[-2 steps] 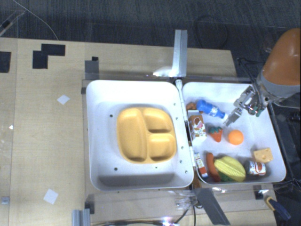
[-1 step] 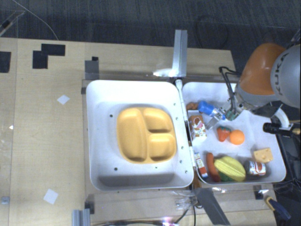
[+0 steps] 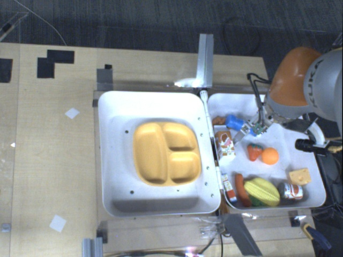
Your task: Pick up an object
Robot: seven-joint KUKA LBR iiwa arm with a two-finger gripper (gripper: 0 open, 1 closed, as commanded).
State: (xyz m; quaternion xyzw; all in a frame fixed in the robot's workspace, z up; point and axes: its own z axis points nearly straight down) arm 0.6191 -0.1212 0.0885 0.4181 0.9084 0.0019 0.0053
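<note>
Claw (image 3: 256,128) low in right bin (image 3: 316,197), just right of blue object (image 3: 234,122); cannot tell its grip state. Left bin (image 3: 107,154): yellow divided tray (image 3: 165,152). Right bin, leftward on: carton (image 3: 226,145), strawberry (image 3: 254,152), orange (image 3: 270,156), corn (image 3: 262,190), can (image 3: 293,191), cheese wedge (image 3: 299,176).

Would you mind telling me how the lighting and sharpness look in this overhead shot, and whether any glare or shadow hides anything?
In the camera view, light is even and soft; the yellow tray in the left bin is sharp, with a faint shadow along that bin's lower wall. The right bin items read clearly. The pincer is small and slightly blurred, and a bright glare spot sits on the metal post base.
</note>
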